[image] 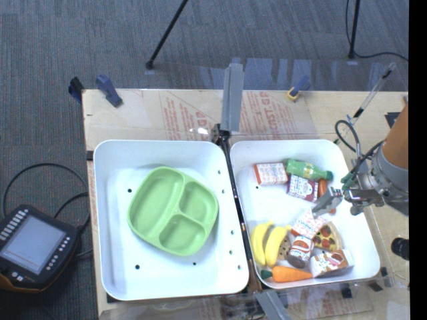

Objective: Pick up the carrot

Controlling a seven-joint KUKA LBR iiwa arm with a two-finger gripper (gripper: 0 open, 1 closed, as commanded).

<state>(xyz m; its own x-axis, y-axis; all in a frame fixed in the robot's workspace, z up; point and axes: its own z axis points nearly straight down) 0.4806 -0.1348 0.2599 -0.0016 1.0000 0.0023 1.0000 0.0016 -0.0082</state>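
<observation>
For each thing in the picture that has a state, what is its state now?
carrot: lying flat at the near edge of the right bin, not held
pincer: over the right bin, away from the carrot
green bottle: lying on its side
bananas: lying flat beside the carrot
green plate: right side up in the left bin

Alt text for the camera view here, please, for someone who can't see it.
The arm's pincer hovers over the right bin, well away from the carrot lying at its near edge beside bananas and toy food packets. The left bin holds a green divided plate.
</observation>
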